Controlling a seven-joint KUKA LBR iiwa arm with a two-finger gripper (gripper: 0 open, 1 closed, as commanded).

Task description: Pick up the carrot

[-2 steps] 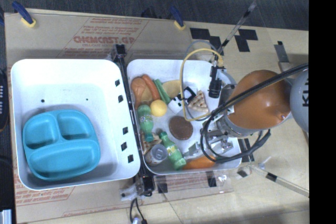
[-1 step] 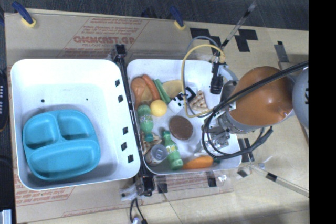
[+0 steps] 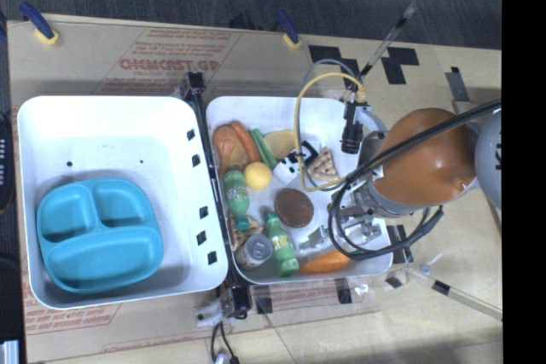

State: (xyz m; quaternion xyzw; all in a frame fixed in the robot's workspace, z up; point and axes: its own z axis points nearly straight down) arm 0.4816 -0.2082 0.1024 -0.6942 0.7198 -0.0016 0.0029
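Camera view: right bin (image 3: 256,108) is seen crowded w/ items. The carrot (image 3: 325,262) is found lying flat along the near wall of that bin, at its lower right corner, orange, just below the gripper (image 3: 363,228). Gripper state can't be told; it's buried under the wrist and black cables. A green bottle (image 3: 281,245) is seen just left of the carrot, nearly touching its tip, w/ a tin can (image 3: 256,250) beside it. A brown round disc (image 3: 293,207) sits above, near a yellow lemon (image 3: 258,176), a 2nd orange carrot-like piece (image 3: 246,143) and a waffle piece (image 3: 323,168). Left bin (image 3: 51,117) is occupied by a blue divided tray (image 3: 98,234). On the cardboard (image 3: 128,43) behind, red print is read as approx. "CHEMCAST GP"; smaller lines illegible.
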